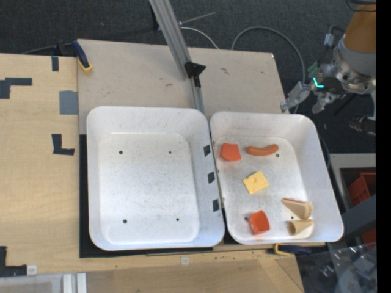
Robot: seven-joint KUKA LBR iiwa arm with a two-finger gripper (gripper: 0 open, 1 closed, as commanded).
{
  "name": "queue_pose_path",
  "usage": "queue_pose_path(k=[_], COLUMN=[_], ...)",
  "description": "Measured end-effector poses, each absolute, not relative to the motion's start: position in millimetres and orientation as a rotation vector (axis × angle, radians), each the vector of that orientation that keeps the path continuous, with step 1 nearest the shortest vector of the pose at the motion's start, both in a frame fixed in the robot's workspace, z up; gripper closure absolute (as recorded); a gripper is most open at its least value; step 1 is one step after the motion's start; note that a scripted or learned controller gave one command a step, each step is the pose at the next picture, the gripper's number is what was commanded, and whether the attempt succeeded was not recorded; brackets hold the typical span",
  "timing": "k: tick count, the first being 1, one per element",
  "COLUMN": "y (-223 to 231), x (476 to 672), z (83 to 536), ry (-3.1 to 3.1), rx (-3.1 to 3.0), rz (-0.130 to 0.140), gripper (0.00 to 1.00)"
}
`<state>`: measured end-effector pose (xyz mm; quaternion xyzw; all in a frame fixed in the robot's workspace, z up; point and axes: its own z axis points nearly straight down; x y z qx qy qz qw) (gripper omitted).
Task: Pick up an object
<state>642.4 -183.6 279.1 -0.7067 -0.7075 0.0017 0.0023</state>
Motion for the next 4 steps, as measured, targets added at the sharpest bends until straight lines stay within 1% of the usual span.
queue_pose_path(k=[1, 2, 3, 4], y=[-184, -188, -186, -188], x=[643.2, 649.2, 640.9, 642.2], z=[282, 222, 175, 111], ry=[-2.224, -2.219, -2.220, -2.219], rx=[-2.219, -2.217, -2.217, -2.216], rz=[0.003, 0.008, 0.007, 0.009], gripper=[0.00, 0.00, 0.00, 0.00])
